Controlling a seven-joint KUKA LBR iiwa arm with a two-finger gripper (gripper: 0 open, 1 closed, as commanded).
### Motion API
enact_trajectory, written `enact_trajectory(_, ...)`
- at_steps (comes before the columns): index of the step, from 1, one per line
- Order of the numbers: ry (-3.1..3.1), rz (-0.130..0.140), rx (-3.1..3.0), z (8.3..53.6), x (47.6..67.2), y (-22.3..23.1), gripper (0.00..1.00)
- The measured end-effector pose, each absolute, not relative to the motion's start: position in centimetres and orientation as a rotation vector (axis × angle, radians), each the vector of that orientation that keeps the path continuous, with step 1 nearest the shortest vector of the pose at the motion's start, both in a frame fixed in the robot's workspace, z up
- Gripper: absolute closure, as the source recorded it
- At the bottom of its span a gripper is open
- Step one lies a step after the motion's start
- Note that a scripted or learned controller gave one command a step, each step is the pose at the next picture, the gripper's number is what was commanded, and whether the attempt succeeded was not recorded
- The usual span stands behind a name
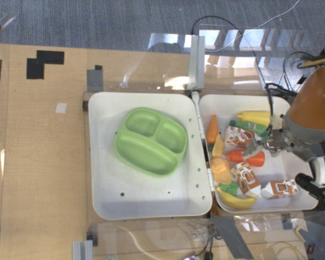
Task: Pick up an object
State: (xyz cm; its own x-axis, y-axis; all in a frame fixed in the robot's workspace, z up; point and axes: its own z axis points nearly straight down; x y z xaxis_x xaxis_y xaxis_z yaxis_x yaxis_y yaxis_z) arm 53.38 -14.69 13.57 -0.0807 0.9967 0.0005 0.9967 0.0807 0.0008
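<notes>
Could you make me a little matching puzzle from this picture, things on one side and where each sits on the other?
Things:
1. green divided plate
2. banana
3. carrot
4. gripper

Places:
A. near corner of the right bin
B. over the toys in the middle of the right bin
C. alone in the left bin
D. along the right bin's left wall, far end

Pairs: 1-C, 2-A, 3-D, 4-B
</notes>
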Motion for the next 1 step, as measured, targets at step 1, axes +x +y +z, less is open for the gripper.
enact_trajectory(1,2.097,0.017,2.324,8.86,57.04,-14.58,0.0)
